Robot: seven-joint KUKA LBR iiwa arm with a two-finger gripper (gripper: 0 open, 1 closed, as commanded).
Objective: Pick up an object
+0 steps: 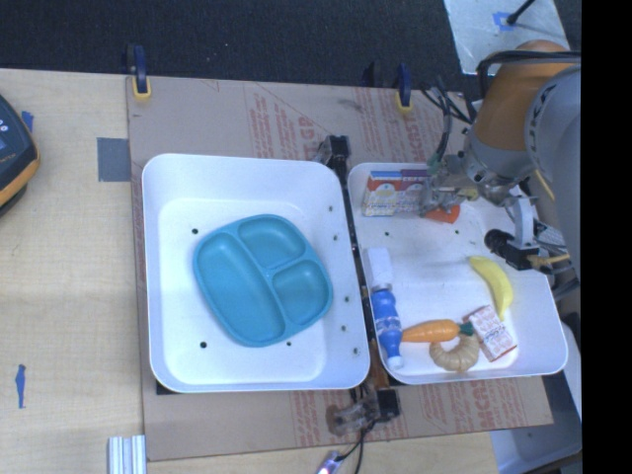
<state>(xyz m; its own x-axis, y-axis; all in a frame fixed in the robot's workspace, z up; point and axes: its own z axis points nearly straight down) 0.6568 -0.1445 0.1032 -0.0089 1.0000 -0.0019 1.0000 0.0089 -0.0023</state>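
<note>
Task progress: judged early; no object is seen between the fingers, and every object lies in a bin. Grasp and lift remain.
Gripper (441, 197): low at the far edge of the right bin (425, 255), at the boxed item (395, 194) and the small orange-red piece (446, 213). Finger state: cannot tell, since the wrist hardware hides the tips.
Arm (523, 107): enters from the right, orange band above the wrist.
Candidate objects, right bin: one boxed item at the far wall; one small orange-red piece just beside it; one banana (496, 282) at the right side; one small red-and-white carton (491, 332) near the banana; one carrot (431, 332); one tan knobbly object (454, 355) touching the carrot; one blue-and-white tube (382, 309) along the left wall.
Count, right bin: seven objects.
Left bin (168, 265): one blue divided plate (263, 279), lying flat, three compartments.
Bins: two, side by side.
Nearest target, as a judgement: the boxed item or the orange-red piece, both at the gripper.
</note>
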